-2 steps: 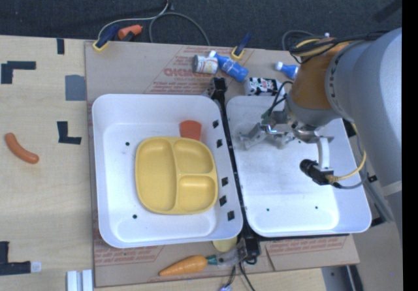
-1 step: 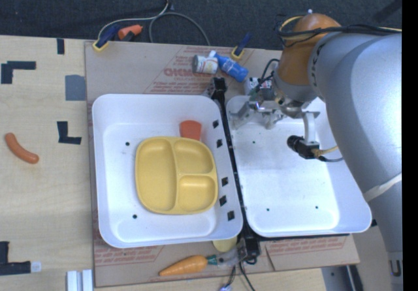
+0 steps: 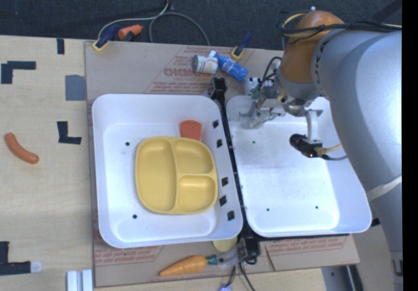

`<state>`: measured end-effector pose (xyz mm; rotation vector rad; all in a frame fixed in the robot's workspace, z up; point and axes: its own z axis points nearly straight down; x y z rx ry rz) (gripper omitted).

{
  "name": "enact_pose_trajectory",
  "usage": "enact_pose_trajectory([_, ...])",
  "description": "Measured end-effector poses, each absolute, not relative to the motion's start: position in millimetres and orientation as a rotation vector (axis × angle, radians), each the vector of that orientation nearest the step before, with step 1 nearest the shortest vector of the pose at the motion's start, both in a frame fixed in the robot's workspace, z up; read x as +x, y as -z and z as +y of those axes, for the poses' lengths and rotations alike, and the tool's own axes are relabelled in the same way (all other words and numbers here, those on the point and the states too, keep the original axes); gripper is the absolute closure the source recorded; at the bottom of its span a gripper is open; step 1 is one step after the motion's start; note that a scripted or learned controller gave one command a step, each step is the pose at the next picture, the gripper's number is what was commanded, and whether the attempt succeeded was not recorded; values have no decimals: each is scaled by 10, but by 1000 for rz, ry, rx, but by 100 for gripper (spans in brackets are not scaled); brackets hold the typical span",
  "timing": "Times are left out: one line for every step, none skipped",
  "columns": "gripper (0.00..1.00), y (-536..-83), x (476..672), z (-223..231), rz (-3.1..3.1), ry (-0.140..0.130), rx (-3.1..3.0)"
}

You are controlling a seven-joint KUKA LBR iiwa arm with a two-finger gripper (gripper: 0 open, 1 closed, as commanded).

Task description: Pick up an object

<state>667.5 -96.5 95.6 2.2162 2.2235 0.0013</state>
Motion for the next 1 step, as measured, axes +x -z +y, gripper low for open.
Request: enact_pose_trajectory([100, -1905, 6443, -33, 2231, -10, 2210])
